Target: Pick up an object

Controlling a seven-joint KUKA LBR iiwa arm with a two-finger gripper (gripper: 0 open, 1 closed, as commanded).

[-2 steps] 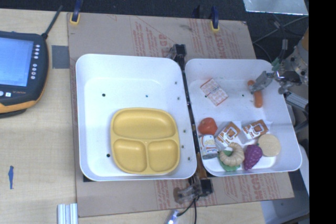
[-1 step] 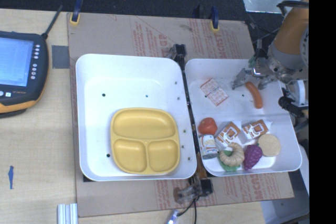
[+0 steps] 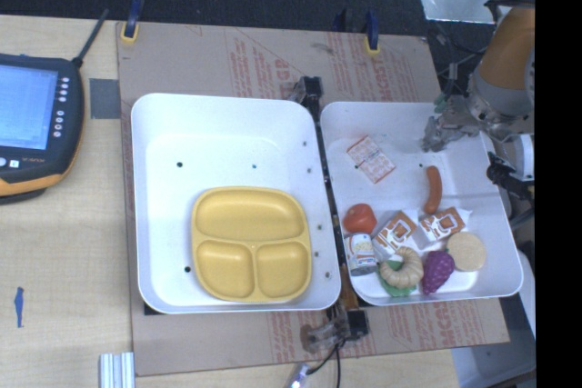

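While the grey arm with its orange band (image 3: 509, 45) reaches in over the far right corner of the right-hand shallow white bin (image 3: 400, 118), its two-finger gripper (image 3: 443, 134) hangs above bare floor there, and whether it is open, closed or holding anything I cannot tell. Nearer in that bin lie an orange-red toy sausage (image 3: 433, 187), a red-printed white packet (image 3: 370, 158), a red toy tomato (image 3: 360, 218), a purple grape bunch (image 3: 438, 269) and a round pale cracker (image 3: 466, 252). Left of that bin, a yellow three-compartment plastic plate (image 3: 251, 243) rests in the other white bin (image 3: 173, 141).
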